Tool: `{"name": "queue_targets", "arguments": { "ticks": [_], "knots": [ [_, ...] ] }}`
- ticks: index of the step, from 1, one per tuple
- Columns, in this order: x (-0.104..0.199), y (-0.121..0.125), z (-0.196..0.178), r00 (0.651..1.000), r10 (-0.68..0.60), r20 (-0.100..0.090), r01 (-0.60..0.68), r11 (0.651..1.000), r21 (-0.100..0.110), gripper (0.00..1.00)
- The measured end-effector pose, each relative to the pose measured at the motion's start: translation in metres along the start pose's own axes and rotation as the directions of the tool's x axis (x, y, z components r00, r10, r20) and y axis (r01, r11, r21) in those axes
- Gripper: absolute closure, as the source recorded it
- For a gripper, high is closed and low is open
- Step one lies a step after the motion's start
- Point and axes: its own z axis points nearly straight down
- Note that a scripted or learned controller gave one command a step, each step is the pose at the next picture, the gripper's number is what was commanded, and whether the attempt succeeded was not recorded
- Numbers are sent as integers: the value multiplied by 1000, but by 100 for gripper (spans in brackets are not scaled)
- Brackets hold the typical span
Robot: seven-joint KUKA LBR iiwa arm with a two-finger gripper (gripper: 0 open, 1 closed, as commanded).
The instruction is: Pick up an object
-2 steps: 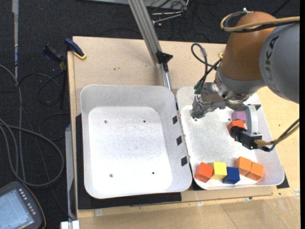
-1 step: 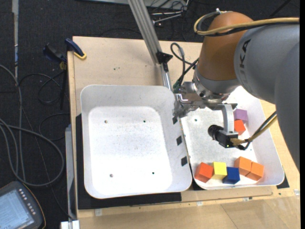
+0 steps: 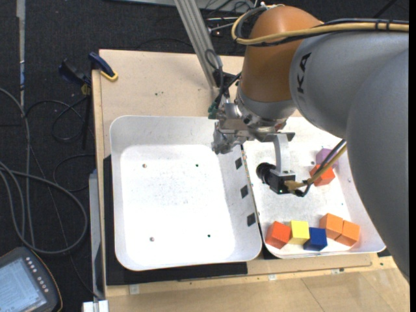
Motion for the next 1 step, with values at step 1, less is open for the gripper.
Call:
{"name": "queue_targets", "arguments": {
  "ticks": [1],
  "knots": [
    [-4,-1,0,1000,5,3,-5,1000,2,0]
  ]
}}
